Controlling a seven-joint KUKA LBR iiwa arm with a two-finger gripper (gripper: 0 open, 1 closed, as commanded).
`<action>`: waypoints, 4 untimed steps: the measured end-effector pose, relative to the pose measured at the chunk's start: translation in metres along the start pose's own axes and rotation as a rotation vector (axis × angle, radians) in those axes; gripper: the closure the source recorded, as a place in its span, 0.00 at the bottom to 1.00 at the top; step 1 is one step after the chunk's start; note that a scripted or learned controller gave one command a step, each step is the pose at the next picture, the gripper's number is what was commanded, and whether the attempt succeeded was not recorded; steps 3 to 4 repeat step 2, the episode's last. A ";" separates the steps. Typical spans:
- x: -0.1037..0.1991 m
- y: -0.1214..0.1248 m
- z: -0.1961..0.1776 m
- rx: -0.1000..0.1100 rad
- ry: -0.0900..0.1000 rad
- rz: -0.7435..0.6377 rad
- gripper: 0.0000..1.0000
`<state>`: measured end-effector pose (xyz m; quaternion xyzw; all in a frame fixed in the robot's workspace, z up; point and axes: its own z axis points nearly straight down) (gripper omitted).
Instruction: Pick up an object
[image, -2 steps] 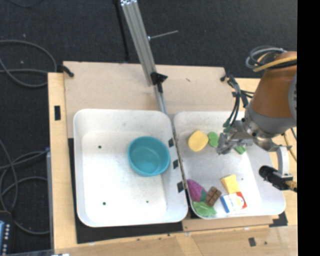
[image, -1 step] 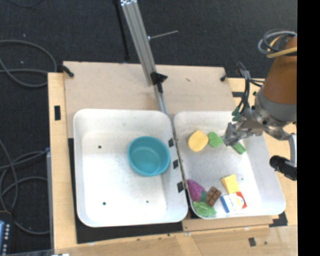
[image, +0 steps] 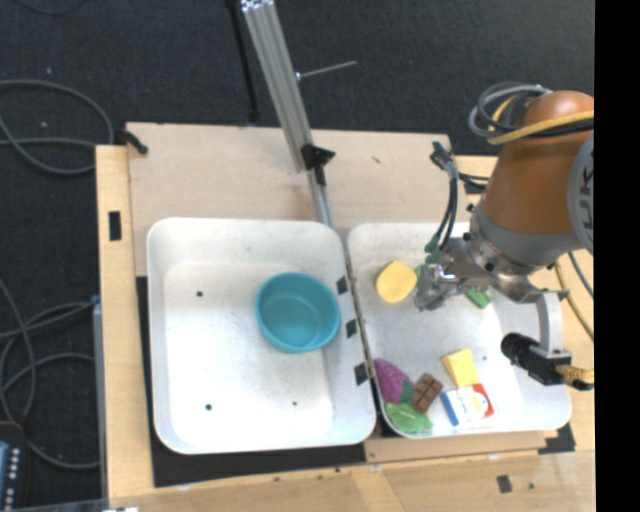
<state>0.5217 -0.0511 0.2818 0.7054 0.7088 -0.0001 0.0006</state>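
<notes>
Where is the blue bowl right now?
The blue bowl sits in the left white bin, toward that bin's right side near the divider between the two bins. The yellow round object lies just across that divider in the right bin.

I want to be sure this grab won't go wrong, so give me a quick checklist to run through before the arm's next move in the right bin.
1. Gripper over the right bin: ok, it hangs near the bin's upper middle.
2. A target close by: ok, the yellow round object lies just beside the gripper, toward the left bin.
3. Gripper lined up on that target: not ok, it looks offset to one side.
4. Something already held: cannot tell, a green piece shows under the wrist.
5. Other objects out of the way: ok, the purple, brown and yellow block pieces cluster along the bin's near edge.
6. Blue bowl: ok, apart in the left bin.
</notes>
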 end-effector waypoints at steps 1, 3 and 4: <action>0.054 0.001 0.016 0.001 0.001 -0.002 1.00; 0.109 -0.003 0.017 0.000 0.002 -0.003 1.00; 0.109 -0.003 0.017 0.000 0.002 -0.003 1.00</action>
